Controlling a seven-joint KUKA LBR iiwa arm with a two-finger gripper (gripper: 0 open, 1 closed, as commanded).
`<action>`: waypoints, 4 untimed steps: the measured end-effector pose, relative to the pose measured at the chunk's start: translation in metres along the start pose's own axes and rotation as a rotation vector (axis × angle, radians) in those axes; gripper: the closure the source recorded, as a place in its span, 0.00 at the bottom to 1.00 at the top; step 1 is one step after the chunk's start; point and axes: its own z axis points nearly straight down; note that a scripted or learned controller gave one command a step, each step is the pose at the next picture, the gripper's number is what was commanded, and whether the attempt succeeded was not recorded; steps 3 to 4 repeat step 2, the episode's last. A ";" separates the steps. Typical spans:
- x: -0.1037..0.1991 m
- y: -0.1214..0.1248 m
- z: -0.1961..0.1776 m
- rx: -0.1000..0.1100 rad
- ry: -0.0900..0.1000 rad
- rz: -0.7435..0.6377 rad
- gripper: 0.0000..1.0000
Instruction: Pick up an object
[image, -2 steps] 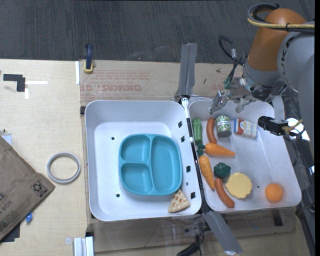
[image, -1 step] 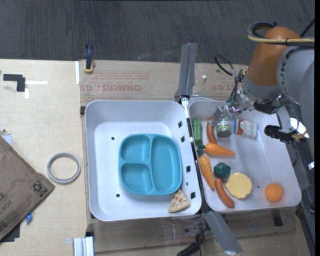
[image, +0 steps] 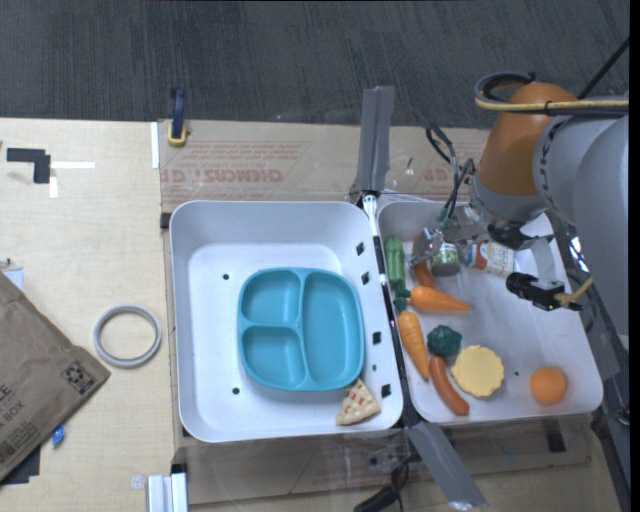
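Looking down at a slant, the camera view covers a bench with two shallow white plastic bins set side by side. The left bin holds a smooth turquoise tray with three rounded compartments, lying flat near the bin's centre. A pizza slice, tan with a lattice texture, lies just beside the tray's lower right corner, near the bin's front wall.

The right bin holds the toy food. A green cucumber lies along the left wall. Below it, one carrot points right, and a second carrot runs down along the divider. A dark green broccoli sits beside that second carrot, with a red sausage slanting below it. A round yellow disc with a scalloped rim touches the sausage. An orange, smooth and spherical, rests well apart near the front right corner. A small bottle with a red and white label lies at the rear of the bin.

The grey arm, with its glossy orange band, reaches in from the right. The gripper, metallic and cabled, is low over the rear left of the right bin, between the cucumber and the bottle. Finger spacing cannot be determined, and no object is seen between the fingers.

Outside the bins, a grey ring and a brown cardboard box lie on the bench at left.
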 end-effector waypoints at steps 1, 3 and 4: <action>-0.002 0.001 -0.015 -0.001 -0.002 -0.001 1.00; 0.055 0.021 -0.099 0.001 -0.002 0.319 1.00; 0.055 0.021 -0.099 0.001 -0.002 0.319 1.00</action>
